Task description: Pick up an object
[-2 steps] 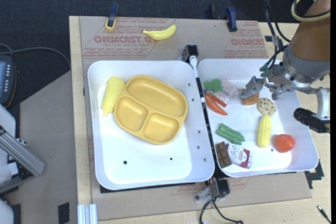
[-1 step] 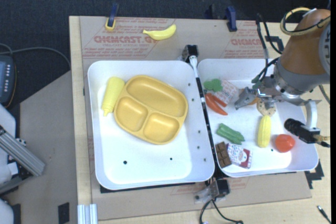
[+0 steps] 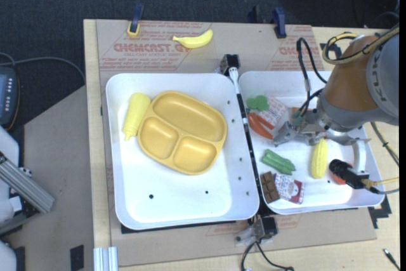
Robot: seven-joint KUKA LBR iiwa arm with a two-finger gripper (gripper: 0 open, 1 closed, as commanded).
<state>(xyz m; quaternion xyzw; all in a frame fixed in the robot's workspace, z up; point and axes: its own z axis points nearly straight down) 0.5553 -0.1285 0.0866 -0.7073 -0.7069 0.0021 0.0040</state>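
Your gripper (image 3: 293,132) sits low in the right white bin (image 3: 374,198); you cannot tell its grip. Just beside it lie an orange carrot (image 3: 260,125), green pepper (image 3: 278,162) and yellow corn cob (image 3: 319,158). The left white bin (image 3: 184,209) holds a yellow divided plastic tray (image 3: 183,131).

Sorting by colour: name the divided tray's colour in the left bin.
Yellow divided tray, camera view.

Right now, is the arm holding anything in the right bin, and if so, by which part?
It cannot be told. The tool sits low in the right bin, near the orange carrot and above the green pepper, but no item visibly sits in its grip.
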